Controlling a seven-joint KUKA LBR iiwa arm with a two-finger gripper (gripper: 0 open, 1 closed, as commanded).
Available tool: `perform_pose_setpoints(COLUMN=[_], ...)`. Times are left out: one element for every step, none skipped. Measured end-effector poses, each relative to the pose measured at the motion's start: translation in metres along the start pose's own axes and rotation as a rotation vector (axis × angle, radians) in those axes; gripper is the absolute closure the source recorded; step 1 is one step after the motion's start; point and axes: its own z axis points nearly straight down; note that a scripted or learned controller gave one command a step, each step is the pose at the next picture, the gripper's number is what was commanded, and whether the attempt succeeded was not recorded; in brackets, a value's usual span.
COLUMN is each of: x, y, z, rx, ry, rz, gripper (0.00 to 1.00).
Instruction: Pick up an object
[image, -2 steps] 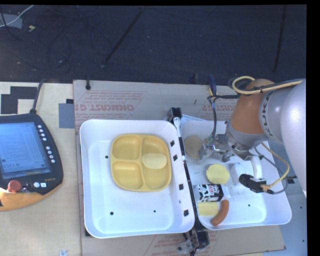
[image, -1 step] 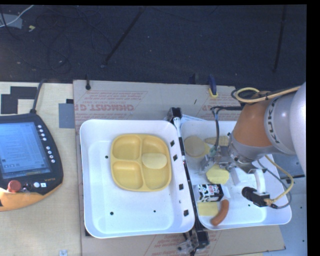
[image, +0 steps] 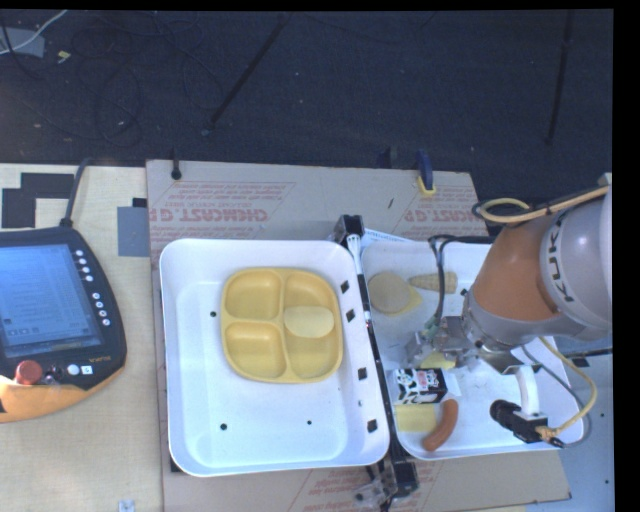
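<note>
Gripper (image: 432, 345) seen low in right bin (image: 560, 440), over yellow item (image: 436, 360). Finger state cannot be told. Sausage (image: 441, 425) lies nearby.

Sausage (image: 441, 425) is lying slantwise at right bin's (image: 480, 444) front edge; black-and-white carton (image: 421, 383) is sitting just above it.

I've got two bins side by side on the desk (image: 120, 420): left bin (image: 200, 420) holds a divided plate (image: 260, 350), right bin (image: 500, 440) has a sausage (image: 441, 425) near, a cone (image: 434, 282) far. Pendant (image: 55, 310) sits far left.
</note>
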Motion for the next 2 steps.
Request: perform_pose_setpoints(x=[-0.001,0.082], y=[0.001,-0.008], z=[-0.011,-0.102], rx=[0.002,0.000], ry=[0.003,0.002], rz=[0.003,-0.008], gripper=[1.00,1.00])
